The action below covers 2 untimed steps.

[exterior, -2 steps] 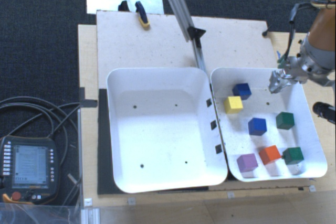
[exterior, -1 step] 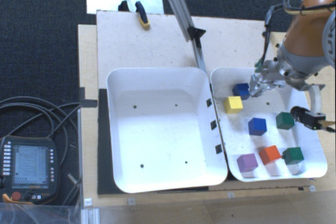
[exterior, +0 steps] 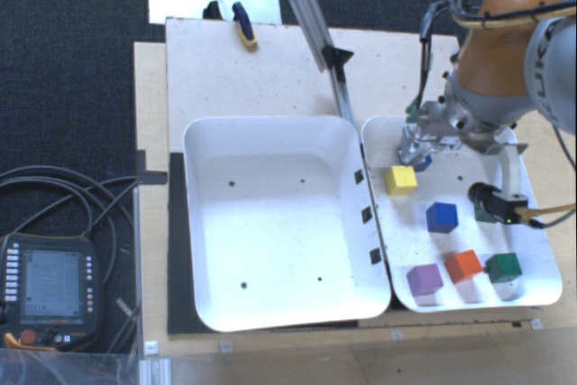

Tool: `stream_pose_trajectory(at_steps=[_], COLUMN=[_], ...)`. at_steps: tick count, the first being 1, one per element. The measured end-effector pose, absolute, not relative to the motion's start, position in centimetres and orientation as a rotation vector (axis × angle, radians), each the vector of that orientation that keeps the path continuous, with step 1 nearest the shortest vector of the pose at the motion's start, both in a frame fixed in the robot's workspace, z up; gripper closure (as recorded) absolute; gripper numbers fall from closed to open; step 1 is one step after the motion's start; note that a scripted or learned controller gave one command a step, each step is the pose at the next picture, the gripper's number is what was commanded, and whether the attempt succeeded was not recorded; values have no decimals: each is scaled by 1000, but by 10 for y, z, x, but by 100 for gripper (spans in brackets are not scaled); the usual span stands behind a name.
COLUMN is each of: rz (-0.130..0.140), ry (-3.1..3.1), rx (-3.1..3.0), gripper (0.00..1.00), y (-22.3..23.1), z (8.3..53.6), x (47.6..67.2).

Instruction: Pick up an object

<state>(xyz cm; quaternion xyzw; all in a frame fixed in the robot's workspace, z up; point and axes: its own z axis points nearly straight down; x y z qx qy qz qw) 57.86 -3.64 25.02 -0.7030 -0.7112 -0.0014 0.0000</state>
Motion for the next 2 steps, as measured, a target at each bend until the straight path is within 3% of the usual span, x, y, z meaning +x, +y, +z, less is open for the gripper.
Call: stream_pose_trajectory(at_steps=[1,2], rz=[-5,-2], ry=[-2235,-2233], rx=[-2208,-2208], gripper=[100,100], y=[20,75], z=[255,244], x=[583,572])
